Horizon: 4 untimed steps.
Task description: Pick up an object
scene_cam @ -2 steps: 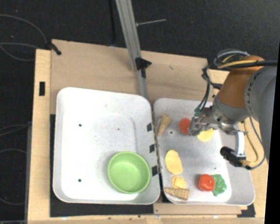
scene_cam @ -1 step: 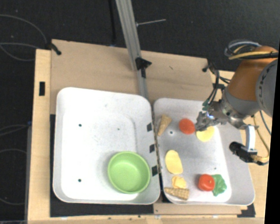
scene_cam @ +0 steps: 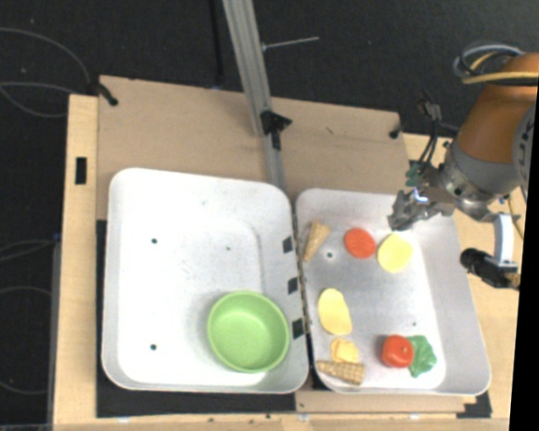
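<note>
1. White right bin (scene_cam: 459,302) holds every candidate; nothing lifted yet.
2. Green bowl (scene_cam: 248,331) sits in the bin left of it.
3. Gripper (scene_cam: 405,213) hangs above its far edge; whether it's open, I can't tell.
4. Yellow disc (scene_cam: 394,255), just below the gripper, looks the likely pick.

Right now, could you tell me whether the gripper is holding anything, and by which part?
Nothing visibly: the gripper hovers above the round yellow piece.

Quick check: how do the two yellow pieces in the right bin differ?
The upper yellow piece looks round and pale, lying just below the tool beside the orange-red disc. The lower yellow piece is elongated, deeper yellow, and sits nearer the bin's middle. Both lie flat on the right bin.
</note>
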Available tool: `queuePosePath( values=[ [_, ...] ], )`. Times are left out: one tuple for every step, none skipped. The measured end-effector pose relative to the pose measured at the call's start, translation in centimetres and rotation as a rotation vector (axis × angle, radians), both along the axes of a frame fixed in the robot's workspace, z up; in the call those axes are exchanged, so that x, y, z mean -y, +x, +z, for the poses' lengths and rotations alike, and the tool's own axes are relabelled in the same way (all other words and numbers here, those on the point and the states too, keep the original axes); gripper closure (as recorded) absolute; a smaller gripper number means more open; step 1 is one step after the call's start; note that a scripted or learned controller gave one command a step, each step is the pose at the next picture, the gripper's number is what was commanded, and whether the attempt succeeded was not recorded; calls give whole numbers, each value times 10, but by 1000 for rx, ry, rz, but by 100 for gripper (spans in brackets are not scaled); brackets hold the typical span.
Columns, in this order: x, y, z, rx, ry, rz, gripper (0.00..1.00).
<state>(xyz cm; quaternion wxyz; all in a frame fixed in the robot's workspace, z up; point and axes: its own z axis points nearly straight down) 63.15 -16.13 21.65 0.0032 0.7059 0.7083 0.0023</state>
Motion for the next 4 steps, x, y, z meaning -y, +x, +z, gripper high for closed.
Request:
queuePosePath(
  values=[
    [1, 1, 54, 0, 0, 1, 100],
    [-47, -23, 41, -8, 0, 1, 100],
    [-98, -49, 44, -7, 2, 3, 100],
    [-152, -63, 50, -7, 4, 5, 100]
  ],
)
